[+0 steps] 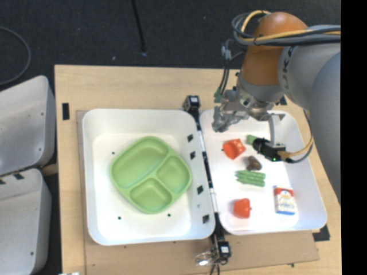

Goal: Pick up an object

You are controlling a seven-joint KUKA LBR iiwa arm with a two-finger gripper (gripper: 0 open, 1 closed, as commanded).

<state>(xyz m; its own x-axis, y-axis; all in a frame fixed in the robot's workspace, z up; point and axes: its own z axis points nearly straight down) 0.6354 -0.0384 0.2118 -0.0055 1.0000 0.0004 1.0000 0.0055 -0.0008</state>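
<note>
My gripper [222, 124] hangs over the far left part of the right bin [307, 211], pointing down, with the grey arm and its orange band above it. Just in front of it and a little to the right lies a red pepper piece [233, 148]. A small brown lump [253, 164] and a bunch of green beans [250, 178] lie nearer the bin's middle. A second red piece [242, 208] and a small white carton with red and blue print [284, 200] sit toward the front. I see nothing held in the gripper.
The left bin [97, 211] holds a light green divided plate [150, 173]. A raised divider [203, 171] with black clips runs between the two bins. A small green bit [252, 138] lies by the pepper piece.
</note>
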